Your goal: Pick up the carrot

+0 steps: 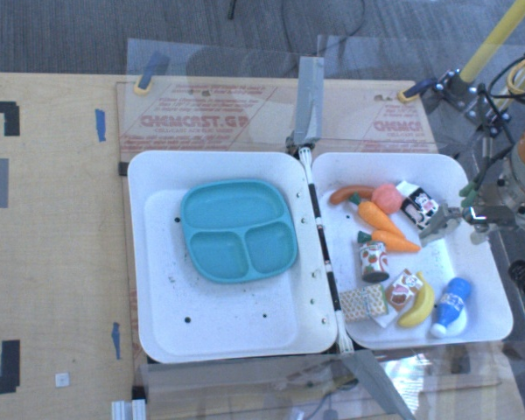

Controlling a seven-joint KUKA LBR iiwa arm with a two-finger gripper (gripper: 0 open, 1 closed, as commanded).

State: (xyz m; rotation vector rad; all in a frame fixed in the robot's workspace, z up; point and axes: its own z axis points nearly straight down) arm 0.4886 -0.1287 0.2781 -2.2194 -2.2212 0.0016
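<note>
two bins (pixel 149 234), two carrots (pixel 378 216), one banana (pixel 419 304)

1. A blue divided plate (pixel 238 230) lies in the left bin (pixel 157 261), slightly toward 12 o'clock.
2. The right bin (pixel 481 322) holds a sausage (pixel 350 193) at 11 o'clock, with a pink ball (pixel 387 198) and a black-and-white carton (pixel 418 206) beside it.
3. A small brown carton (pixel 373 261) stands near the centre.
4. At 6 o'clock lie a cracker (pixel 360 303), a banana (pixel 419 304) and a blue bottle (pixel 451 307).
</note>
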